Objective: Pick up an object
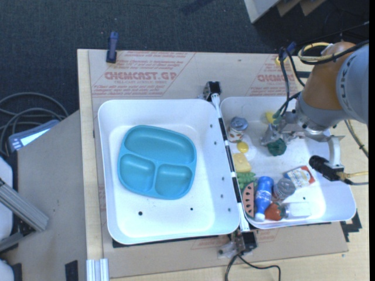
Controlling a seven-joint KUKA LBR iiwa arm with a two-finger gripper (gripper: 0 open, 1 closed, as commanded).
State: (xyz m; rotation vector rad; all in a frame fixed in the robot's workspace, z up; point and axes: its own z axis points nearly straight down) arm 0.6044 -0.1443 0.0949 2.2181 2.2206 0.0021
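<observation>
The arm [328,81] leans in from the right over the right bin [337,206], grey with its orange band up near the top corner, and its gripper [275,138] is down low in the far part of that bin. Whether the fingers are spread or closed I cannot tell from this angle. Just under the gripper sits a dark green object [277,148], touching or very nearly touching it, but I cannot make out whether it is actually gripped. Along the bin's left wall there is a small jar with a blue lid [237,127], a yellow piece [241,158] below it, then a watermelon slice [249,198] beside a blue bottle [263,193]. A small packet [300,176] lies near the middle, a red thing [273,213] at the near edge. The left bin [111,122] holds a blue divided tray [157,161], lying flat. Both bins rest on the counter [146,75].
</observation>
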